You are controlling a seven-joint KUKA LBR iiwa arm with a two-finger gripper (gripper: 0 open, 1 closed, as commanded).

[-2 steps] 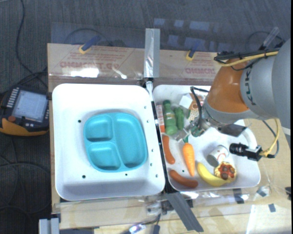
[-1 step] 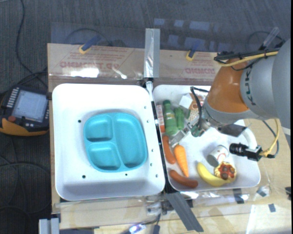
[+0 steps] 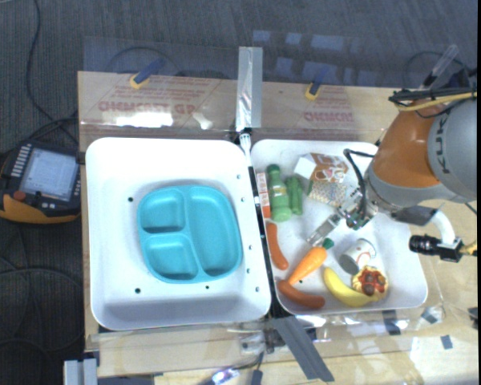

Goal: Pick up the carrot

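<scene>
The arm (image 3: 433,155) runs off the right side of the view, so its base is cut off. Its wrist covers the tool (image 3: 346,215), whose tips are too small and blurred to read. The print on the snack box (image 3: 329,179) is illegible, and the arm hides the box's right corner. The table (image 3: 184,99) is cropped along the bottom. The handheld screen (image 3: 42,181) at left is blurred.
</scene>
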